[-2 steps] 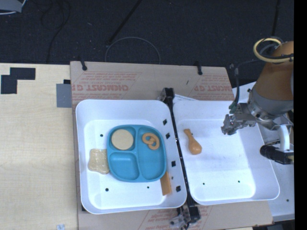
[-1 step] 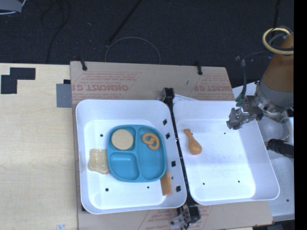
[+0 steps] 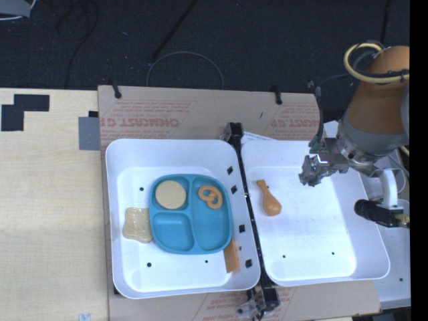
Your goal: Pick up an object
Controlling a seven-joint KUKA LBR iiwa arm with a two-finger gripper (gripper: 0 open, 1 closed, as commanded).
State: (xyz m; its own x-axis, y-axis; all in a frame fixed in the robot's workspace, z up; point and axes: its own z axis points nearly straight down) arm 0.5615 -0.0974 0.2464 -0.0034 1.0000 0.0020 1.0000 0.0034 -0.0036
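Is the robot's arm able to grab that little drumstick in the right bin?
Probably yes. The gripper hangs over the same right bin as the drumstick, and nothing lies between them.

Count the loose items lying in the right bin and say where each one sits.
1. A tan drumstick-shaped piece lies in the right bin, near its left wall, left of the end effector. Something could be hidden under the arm.

1. My one camera sits fixed above the desk (image 3: 47, 199), looking down at a slant.
2. Both white bins (image 3: 134, 156) fill the frame's lower middle; the arm (image 3: 378, 105) enters upper right.
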